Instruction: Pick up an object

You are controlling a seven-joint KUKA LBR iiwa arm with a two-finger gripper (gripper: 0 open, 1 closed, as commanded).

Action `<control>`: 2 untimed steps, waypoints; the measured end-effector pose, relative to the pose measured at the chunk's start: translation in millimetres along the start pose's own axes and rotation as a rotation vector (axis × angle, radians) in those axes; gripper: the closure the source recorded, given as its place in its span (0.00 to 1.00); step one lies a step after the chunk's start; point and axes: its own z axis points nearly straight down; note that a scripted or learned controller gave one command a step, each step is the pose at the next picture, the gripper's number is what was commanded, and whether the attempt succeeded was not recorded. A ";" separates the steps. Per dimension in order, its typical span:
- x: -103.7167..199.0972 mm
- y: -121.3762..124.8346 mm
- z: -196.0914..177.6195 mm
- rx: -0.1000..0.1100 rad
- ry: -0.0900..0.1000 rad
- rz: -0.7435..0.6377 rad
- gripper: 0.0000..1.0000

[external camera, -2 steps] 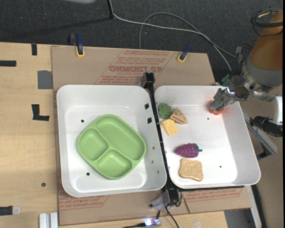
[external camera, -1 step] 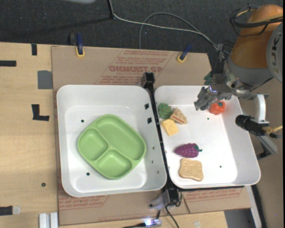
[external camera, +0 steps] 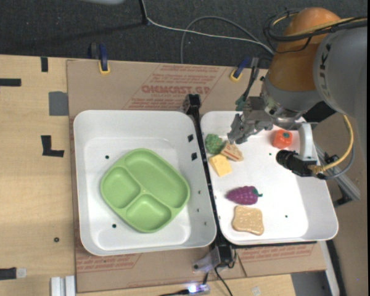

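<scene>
1. A wedge-shaped sandwich piece (external camera: 233, 152), tan with darker brown layers, is being observed in the upper left part of the right bin (external camera: 308, 224), directly under the gripper (external camera: 239, 132).
2. Its long axis is seen running on a diagonal from upper left to lower right, with the narrower end lying toward the gripper.
3. The fingers are being held low over the sandwich piece's upper end; whether they are parted or closed cannot be told, and no object is seen between them.
4. The sandwich piece is crowded: a green leafy item (external camera: 214, 143) is lying just beside it on the left, against the bin's left wall, and a yellow cheese block (external camera: 221, 164) is lying just below it, touching or nearly so.
5. An orange-red item (external camera: 282, 139) is lying well apart to the right, near the arm's black fitting (external camera: 296, 161).
6. A purple grape bunch (external camera: 242, 195) and a slice of toast (external camera: 248, 220) are lying lower in the same bin, apart from the cluster.
7. Bare bin floor is being seen to the right of and below the sandwich piece, between it and the orange-red item.
8. A green divided plate (external camera: 145, 190) is sitting in the left bin (external camera: 86, 134).
9. Both bins are resting on a cardboard sheet (external camera: 160, 85) laid on the surface (external camera: 24, 165).
</scene>
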 end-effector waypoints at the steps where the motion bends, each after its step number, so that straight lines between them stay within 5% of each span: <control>1: 60.0 -1.3 16.5 0.000 0.000 -0.001 1.00; 2: 117.1 3.6 28.6 -0.001 -0.001 0.000 1.00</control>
